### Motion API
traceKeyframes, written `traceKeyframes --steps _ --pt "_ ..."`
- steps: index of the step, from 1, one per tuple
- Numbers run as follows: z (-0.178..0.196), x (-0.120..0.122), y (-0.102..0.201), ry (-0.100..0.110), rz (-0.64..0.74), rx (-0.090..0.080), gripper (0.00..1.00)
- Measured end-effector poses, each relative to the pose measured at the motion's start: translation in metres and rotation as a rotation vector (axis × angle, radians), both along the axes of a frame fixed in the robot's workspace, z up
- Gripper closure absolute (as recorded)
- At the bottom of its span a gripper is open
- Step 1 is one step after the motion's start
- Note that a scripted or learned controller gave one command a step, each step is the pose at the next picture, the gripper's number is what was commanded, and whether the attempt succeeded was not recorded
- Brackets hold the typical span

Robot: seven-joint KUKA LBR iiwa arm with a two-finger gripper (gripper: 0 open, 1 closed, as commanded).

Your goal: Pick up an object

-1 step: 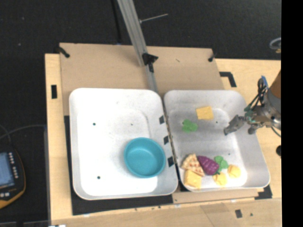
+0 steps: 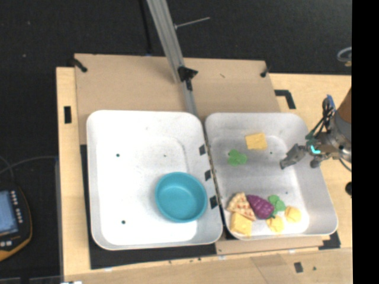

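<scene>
A robot gripper (image 2: 301, 157) is hovering over the right white bin (image 2: 308, 188), reaching in across that bin's right wall; whether it is open, closed or gripping anything cannot be told. A yellow block (image 2: 256, 141) is lying toward the bin's far side, with a small green piece (image 2: 237, 157) just beside it. A cluster of toy food (image 2: 260, 212), yellow, purple and green, is crowding the bin's near wall. A blue bowl (image 2: 179, 196) is sitting in the left white bin (image 2: 118, 135), beside the right bin on the counter (image 2: 71, 265).

Toys (image 2: 260, 212) crowd the right bin's (image 2: 308, 218) near edge; its middle lies open.
</scene>
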State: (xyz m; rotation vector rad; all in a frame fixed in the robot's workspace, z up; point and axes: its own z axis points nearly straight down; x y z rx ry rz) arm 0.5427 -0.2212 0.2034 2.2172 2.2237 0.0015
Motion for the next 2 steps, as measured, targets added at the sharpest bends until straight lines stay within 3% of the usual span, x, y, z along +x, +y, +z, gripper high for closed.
traceKeyframes --steps 2 --pt "-0.104 0.000 0.004 0.001 -0.004 -0.002 0.00"
